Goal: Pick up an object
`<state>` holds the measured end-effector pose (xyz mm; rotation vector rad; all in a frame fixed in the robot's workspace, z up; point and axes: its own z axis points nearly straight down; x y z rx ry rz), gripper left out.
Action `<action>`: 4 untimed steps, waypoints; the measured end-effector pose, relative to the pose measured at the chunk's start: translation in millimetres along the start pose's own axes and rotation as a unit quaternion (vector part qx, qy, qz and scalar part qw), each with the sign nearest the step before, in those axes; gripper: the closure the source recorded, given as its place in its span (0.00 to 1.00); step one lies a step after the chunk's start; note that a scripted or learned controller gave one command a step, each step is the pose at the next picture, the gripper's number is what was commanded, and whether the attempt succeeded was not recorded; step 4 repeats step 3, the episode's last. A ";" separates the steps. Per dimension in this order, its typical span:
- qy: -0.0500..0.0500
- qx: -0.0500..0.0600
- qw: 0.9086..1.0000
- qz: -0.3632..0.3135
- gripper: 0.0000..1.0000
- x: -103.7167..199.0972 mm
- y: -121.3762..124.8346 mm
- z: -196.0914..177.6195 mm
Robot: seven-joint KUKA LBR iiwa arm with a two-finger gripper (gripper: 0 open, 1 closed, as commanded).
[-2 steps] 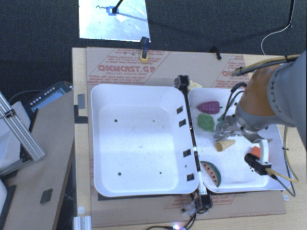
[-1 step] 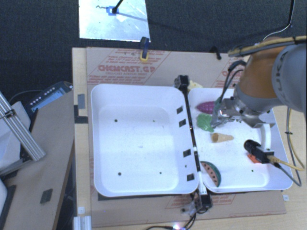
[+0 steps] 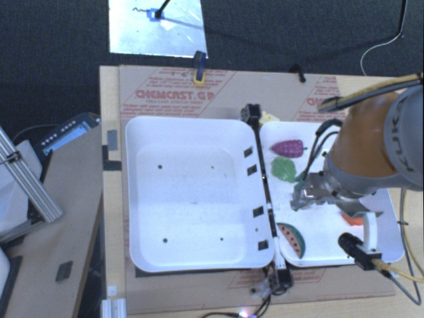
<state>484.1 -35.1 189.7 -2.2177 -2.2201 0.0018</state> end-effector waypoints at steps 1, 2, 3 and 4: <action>-0.001 -0.004 1.000 -0.001 1.00 -2.4 3.5 -31.1; 0.000 -0.001 1.000 -0.002 1.00 19.2 2.4 7.1; -0.003 -0.004 1.000 0.002 1.00 -40.9 38.3 4.8; -0.003 -0.004 1.000 0.002 1.00 -40.9 38.3 4.8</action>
